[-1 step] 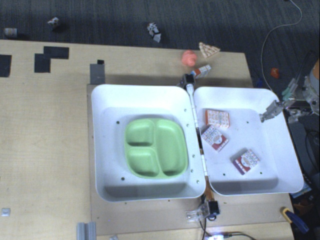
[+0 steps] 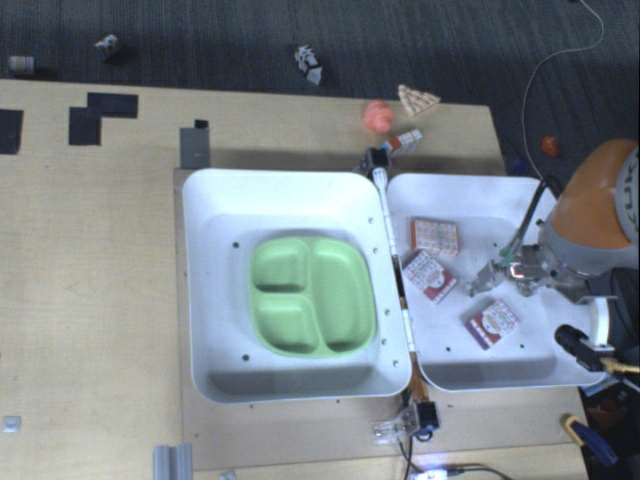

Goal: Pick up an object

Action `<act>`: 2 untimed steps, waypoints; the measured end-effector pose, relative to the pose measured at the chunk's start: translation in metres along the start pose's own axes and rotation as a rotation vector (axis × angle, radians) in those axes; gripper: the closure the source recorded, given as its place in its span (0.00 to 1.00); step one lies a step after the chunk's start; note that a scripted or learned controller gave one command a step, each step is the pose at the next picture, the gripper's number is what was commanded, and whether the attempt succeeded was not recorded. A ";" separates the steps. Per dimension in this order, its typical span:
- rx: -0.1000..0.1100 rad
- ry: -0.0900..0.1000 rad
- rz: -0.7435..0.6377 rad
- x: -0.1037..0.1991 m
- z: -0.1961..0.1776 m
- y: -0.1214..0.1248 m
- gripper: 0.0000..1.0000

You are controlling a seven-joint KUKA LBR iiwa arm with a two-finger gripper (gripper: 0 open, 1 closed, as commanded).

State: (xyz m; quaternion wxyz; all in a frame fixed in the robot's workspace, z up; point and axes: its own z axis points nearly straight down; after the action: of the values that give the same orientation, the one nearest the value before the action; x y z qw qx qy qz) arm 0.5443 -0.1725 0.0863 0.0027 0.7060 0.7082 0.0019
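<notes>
Jaws (image 2: 487,280) hover among three flat, printed square packets (image 2: 435,236) in glossy white bin (image 2: 520,373).

Two white bins sit side by side on the tabletop (image 2: 90,298). The left bin (image 2: 215,203) holds a green divided tray (image 2: 310,293) at its middle. The right bin (image 2: 470,193) holds three small red-and-white cartons (image 2: 435,236) — the end effector (image 2: 495,276) hangs above them, near the bin's right edge.
</notes>
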 end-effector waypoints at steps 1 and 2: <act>-0.007 -0.002 -0.001 0.000 -0.012 0.002 1.00; -0.006 -0.002 -0.001 0.000 -0.012 0.002 0.00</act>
State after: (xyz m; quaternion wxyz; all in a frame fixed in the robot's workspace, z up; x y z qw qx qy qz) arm 0.5464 -0.1725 0.0983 0.0055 0.7056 0.7085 0.0036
